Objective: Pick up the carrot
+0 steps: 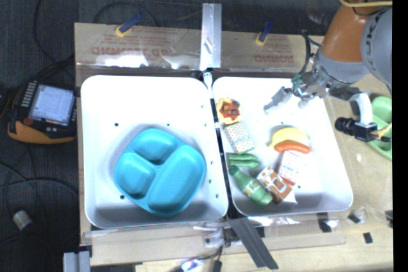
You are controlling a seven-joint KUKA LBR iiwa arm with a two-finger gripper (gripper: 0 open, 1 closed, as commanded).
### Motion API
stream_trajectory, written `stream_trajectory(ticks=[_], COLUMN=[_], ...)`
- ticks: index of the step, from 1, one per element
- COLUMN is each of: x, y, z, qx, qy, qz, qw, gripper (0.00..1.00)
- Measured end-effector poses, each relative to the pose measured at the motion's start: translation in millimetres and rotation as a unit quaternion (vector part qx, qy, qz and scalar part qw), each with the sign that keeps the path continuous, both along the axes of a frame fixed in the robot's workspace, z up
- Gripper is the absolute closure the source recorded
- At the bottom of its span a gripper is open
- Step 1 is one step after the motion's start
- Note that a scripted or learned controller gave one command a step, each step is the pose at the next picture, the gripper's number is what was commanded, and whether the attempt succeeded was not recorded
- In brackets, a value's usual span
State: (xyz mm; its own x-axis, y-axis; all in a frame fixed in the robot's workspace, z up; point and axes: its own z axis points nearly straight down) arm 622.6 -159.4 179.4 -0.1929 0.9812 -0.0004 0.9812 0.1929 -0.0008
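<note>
We see the carrot (pixel 292 147) lying in the right bin (pixel 331 130), an orange stub touching the lower edge of the yellow banana (pixel 290 135). Just below the carrot sits a small carton (pixel 278 183), and to the carrot's left lie a checkered packet (pixel 237 136) and green vegetables (pixel 247 176). Nothing has lifted yet: the carrot rests on the bin floor. The gripper (pixel 280 99) hangs above and left of the carrot, near the bin's far wall, apart from it; we cannot tell how its fingers stand. We judge the whole pick remains: descent, closing, lifting. Far left of the carrot, the other bin holds a blue divided tray (pixel 159 169).
</note>
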Motion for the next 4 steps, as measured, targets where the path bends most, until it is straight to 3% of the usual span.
stream_trajectory(ticks=[1, 2, 3, 4], x=[-27, -1, -1, -80], y=[44, 3, 3, 35], z=[-62, -17, -18, 45], qx=[0.0002, -0.0003, -0.0003, -0.0007], qy=[0.001, 0.0, 0.0, 0.0], qz=[0.056, -0.011, -0.011, 0.044], qw=[0.9984, 0.9999, 0.9999, 0.9991], gripper=[0.0, 0.0, 0.0, 0.0])
